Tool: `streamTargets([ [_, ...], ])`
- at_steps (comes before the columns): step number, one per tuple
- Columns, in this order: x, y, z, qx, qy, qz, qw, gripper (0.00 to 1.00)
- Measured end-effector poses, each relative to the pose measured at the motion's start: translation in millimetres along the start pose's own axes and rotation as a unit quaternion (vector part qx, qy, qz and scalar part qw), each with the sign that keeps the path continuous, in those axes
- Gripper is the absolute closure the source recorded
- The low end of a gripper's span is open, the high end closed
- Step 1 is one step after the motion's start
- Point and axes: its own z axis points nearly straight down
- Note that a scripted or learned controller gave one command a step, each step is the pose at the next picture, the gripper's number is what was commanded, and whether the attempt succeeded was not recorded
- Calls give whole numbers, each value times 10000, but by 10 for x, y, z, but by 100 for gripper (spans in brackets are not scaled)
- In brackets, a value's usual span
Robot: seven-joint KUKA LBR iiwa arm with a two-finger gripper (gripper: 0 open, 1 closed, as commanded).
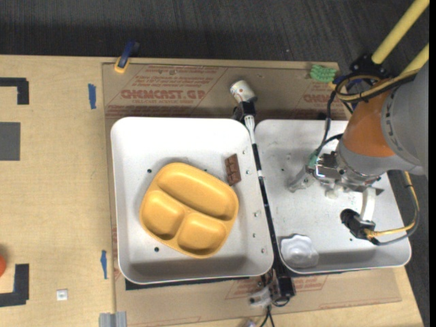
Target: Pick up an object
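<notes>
Two white bins (pixel 129 138), yellow divided tray (pixel 189 208) (three compartments) in left bin

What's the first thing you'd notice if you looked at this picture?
The big yellow divided plate fills the left bin, with a small brown block beside it. The grey and orange arm hangs over the right bin, where a clear lid lies near the front.

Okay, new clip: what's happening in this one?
A KUKA arm reaches in over the right bin, its end effector low above the floor there. A clear lid-like piece lies near that bin's front left corner. The left bin holds a yellow divided tray and a small brown block.
</notes>
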Motion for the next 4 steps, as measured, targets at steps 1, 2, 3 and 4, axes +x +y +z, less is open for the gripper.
streamTargets([
  [1, -520, 541, 6, 9, -6, 1746, 9846, 0],
  [2, -348, 620, -220, 9, -5, 1900, 9818, 0],
  [3, -756, 56, 10, 62, 41, 2749, 9614, 0],
  [4, -264, 43, -83, 24, 3, 2079, 9781, 0],
])
